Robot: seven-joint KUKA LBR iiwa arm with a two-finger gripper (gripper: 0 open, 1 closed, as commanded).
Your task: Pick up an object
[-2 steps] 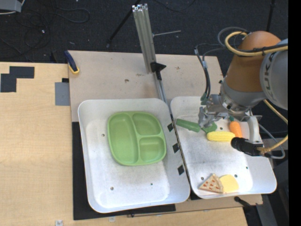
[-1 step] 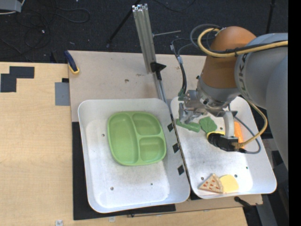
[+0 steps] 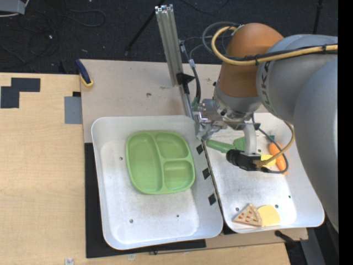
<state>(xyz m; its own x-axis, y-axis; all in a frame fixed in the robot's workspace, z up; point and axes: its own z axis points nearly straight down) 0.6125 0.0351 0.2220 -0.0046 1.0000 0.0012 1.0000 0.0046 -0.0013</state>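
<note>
My gripper (image 3: 205, 130) hangs low over the far left corner of the right bin (image 3: 300, 200), close to the wall between the two bins. Just right of it and nearer the camera lies a long green toy vegetable (image 3: 219, 146), partly hidden by the wrist. An orange carrot (image 3: 277, 154) rests further right in the same bin. Near that bin's front edge are a pizza slice (image 3: 246, 216) and a yellow cheese piece (image 3: 269, 215), side by side. I see nothing held by the gripper.
The left bin (image 3: 110, 203) holds a green divided plate (image 3: 160, 162) in its far half. A metal post (image 3: 172, 48) rises behind the bins, right beside the wrist. The big grey arm covers the right bin's far right part.
</note>
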